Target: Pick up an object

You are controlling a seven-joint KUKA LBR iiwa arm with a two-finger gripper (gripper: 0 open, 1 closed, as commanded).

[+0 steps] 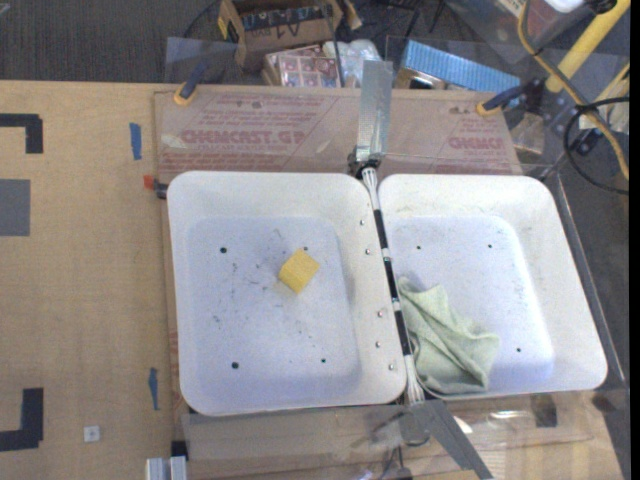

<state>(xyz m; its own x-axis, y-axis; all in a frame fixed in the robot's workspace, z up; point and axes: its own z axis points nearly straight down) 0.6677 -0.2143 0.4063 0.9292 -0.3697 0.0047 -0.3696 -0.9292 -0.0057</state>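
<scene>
Pale wooden bench (70,298) with black corner marks and a strip of blue tape (135,140). Behind it, a dark floor with clutter, among it a cardboard box (280,13). On the bench, a printed cardboard sheet (270,133) tucked under the far edges of two shallow white bins set side by side and touching along the middle seam. In the left bin (185,298), a small yellow block (298,271), near the centre, well apart from every wall, turned cornerwise. In the right bin (565,288), a crumpled pale green cloth (445,343), bunched in the near left corner against the wall by the seam. Claw apart or together: cannot tell.
</scene>
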